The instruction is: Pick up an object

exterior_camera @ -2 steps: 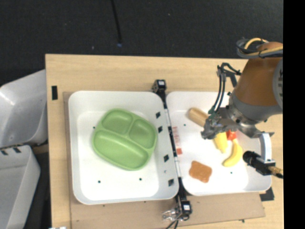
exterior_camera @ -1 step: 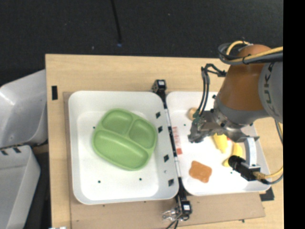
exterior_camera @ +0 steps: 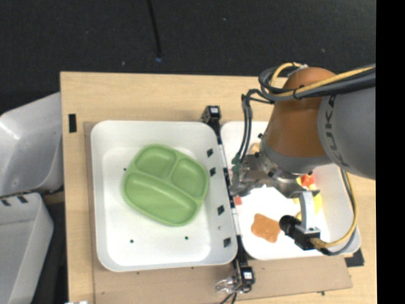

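1. Bins: two white ones side by side, left bin [exterior_camera: 107,246] and right bin [exterior_camera: 253,249].
2. One green divided plate [exterior_camera: 166,183] lies in the left bin.
3. One orange object [exterior_camera: 266,227] lies in the right bin, near the gripper [exterior_camera: 243,181]; its opening I cannot tell.

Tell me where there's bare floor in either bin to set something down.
Left bin: a bare white strip all around the green divided plate, widest along the near wall. Right bin: crowded; the arm covers most of it, leaving small patches beside the orange piece.
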`<act>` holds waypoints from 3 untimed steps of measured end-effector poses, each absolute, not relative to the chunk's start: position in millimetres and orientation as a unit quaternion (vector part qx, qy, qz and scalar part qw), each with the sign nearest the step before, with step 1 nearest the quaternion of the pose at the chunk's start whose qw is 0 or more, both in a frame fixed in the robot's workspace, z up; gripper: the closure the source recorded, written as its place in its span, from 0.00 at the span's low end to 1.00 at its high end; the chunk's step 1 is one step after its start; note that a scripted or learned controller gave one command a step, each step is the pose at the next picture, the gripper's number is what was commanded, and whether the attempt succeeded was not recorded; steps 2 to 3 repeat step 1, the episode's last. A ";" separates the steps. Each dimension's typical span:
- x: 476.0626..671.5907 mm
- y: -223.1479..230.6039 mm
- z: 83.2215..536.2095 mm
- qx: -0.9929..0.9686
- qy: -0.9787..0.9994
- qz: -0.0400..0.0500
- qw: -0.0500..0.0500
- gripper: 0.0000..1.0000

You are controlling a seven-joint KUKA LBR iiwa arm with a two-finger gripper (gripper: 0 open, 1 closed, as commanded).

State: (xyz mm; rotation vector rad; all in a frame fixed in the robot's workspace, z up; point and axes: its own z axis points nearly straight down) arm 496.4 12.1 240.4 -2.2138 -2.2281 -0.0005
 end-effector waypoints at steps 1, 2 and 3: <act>494.1 72.2 248.5 -0.704 -0.710 -0.001 0.001 1.00; 494.1 72.2 248.5 -0.704 -0.710 -0.001 0.001 1.00; 494.1 72.2 248.5 -0.704 -0.710 -0.001 0.001 1.00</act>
